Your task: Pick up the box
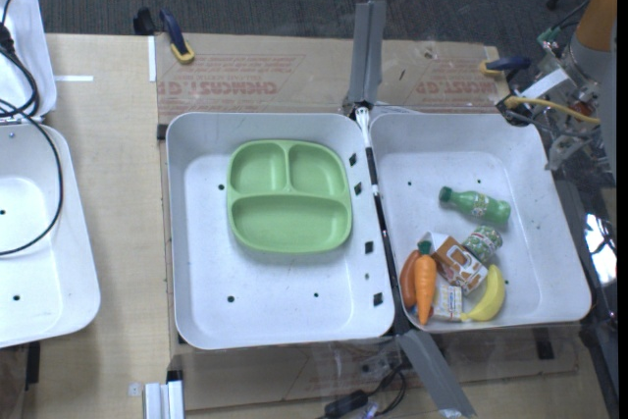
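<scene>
The box (459, 262) is a small orange-brown carton lying tilted in the front part of the right bin (461, 152). It is packed among a carrot (423, 282), a banana (489, 295) and a small can (482, 241). My gripper (567, 134) hangs at the right bin's far right rim, under the orange-banded wrist (599, 15). It is well back and to the right of the box and touches none of the items.
A green bottle (475, 204) lies on its side behind the can. A pale flat packet (448, 301) sits beside the carrot. The left bin (196, 250) bears a green divided plate (289, 195). Cables trail around the wrist.
</scene>
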`<control>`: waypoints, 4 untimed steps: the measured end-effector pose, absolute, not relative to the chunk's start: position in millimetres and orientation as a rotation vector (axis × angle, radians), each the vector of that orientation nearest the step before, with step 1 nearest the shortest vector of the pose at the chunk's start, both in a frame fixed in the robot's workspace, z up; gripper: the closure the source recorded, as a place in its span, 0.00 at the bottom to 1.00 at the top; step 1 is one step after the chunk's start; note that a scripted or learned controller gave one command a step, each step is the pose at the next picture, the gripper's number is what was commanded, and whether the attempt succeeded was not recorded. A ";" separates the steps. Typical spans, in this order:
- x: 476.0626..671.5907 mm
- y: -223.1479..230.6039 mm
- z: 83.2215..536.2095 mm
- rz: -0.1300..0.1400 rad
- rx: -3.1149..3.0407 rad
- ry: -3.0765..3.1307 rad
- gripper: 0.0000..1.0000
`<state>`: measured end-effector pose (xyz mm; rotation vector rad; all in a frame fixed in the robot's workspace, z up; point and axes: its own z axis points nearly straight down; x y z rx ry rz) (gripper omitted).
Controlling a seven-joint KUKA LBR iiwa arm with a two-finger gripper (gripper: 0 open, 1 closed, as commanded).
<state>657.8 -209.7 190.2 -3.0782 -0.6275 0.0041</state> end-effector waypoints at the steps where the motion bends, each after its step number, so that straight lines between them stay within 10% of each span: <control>1: 629.8 -178.5 112.2 0.007 -3.041 -0.778 0.00; 2: 574.9 -136.2 90.3 0.007 -3.025 -0.840 0.00; 3: 597.5 -201.6 215.0 0.003 -3.025 -0.849 0.00; 4: 590.3 -162.6 109.8 0.007 -3.024 -0.842 0.00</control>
